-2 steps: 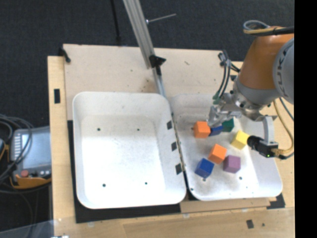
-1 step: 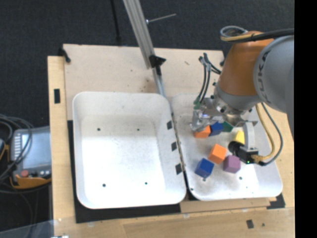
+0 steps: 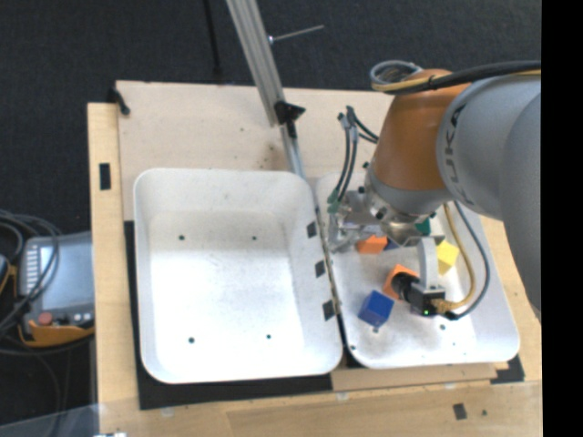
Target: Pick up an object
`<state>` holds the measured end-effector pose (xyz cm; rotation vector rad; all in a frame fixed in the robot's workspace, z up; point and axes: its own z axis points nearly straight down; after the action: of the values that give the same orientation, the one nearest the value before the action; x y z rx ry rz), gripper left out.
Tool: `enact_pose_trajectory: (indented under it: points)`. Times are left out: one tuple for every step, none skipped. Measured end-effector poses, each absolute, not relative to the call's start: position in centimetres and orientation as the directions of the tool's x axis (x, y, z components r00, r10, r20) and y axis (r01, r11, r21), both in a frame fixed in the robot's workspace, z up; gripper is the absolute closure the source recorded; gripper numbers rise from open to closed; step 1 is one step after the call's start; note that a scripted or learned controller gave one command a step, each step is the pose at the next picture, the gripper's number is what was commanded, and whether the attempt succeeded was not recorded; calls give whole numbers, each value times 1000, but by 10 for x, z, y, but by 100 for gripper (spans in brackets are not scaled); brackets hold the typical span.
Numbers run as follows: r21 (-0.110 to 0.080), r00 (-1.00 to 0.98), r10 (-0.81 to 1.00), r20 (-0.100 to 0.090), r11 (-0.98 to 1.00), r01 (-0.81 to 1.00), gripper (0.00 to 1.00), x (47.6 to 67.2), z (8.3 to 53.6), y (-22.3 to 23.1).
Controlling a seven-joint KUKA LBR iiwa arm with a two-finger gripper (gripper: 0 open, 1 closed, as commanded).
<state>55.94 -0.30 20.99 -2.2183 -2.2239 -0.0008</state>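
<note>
Since the wrist hides most of the business end, the main worry from here is a grab that closes on air or just clips an edge; the gripper (image 3: 353,230) hangs low in the right bin (image 3: 483,335), right up against the wall it shares with the left bin (image 3: 228,271), so my guess is a straight drop from there could catch the rim or scrape the wall instead of landing on a thing; honestly can't tell if the gripper is wide or narrow, since the arm (image 3: 492,144) with its orange band sits right over it, and I can't say it holds anything either; closest candidate is a small orange piece (image 3: 371,243), just beside the gripper on the side away from the wall and partly tucked under the wrist; a blue block (image 3: 375,309) lies nearer the front of the bin, close to that same wall, turned at an angle to it and apart from the gripper; another orange thing (image 3: 396,280) sits between the blue block and a yellow block (image 3: 446,257) further toward the arm's side; they're all bunched up, so going for the orange piece could easily shove a neighbour or pinch two at once, and a corner grip on the blue block looks likely to slip.
</note>
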Motion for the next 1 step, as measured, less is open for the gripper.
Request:
enact_pose_trajectory:
  points:
    - [0,-8,1000,3,8,1000,100,540,224,42]
